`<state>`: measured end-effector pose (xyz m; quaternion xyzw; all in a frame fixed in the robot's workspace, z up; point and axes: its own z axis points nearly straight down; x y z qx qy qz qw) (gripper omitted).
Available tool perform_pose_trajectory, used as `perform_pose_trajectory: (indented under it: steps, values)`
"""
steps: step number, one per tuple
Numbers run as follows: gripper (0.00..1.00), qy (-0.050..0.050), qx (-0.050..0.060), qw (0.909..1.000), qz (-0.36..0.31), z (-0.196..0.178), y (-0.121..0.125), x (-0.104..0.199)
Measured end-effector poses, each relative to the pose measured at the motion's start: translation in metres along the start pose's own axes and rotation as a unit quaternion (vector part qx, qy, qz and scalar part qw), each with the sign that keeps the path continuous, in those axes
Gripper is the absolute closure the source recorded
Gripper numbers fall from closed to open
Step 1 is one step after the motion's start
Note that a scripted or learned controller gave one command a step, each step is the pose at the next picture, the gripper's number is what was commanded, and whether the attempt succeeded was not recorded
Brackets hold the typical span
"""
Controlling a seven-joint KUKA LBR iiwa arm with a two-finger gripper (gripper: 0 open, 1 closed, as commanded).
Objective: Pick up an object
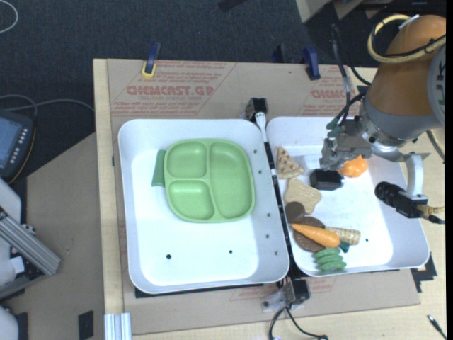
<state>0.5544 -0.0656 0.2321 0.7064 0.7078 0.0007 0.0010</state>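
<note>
The grey arm [407, 83] with its orange band comes in from 3 o'clock and reaches over the right bin [396, 243]. Its tool [333, 163] hangs low over the top part of that bin. I cannot tell if the tool is open or closed, because the arm hides much of it.

Just under the tool lies a small black block [326, 180]. Right beside the tool, at its 3 o'clock, sits a small orange piece [354, 166]. I cannot tell if the tool touches either one.

At 9 o'clock from the tool, near the bin's left wall, lies a pizza slice [287, 163]. Below it, toward 6 o'clock, is a tan bread slice [303, 193], and just below that a brown round cookie [294, 210].

Lower still, a carrot [316, 234] lies across a brown disc [306, 241]. A pale cone [345, 235] lies touching the carrot's right end. At the bin's 6 o'clock edge sits a green ridged piece [330, 260].

The left bin [191, 261] is just beside the right one. In it rests a green plate [209, 179] with three parts, set toward the bin's 12 o'clock side.

Both bins sit on the bench [106, 190], which is covered by brown board.
</note>
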Motion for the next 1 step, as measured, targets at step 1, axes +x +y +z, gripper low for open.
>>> perform_pose_trajectory:
  steps: [1]
  values:
    - [1.00,0.000,0.003,1.0000,0.001,0.0164,-0.0004,-0.0038]
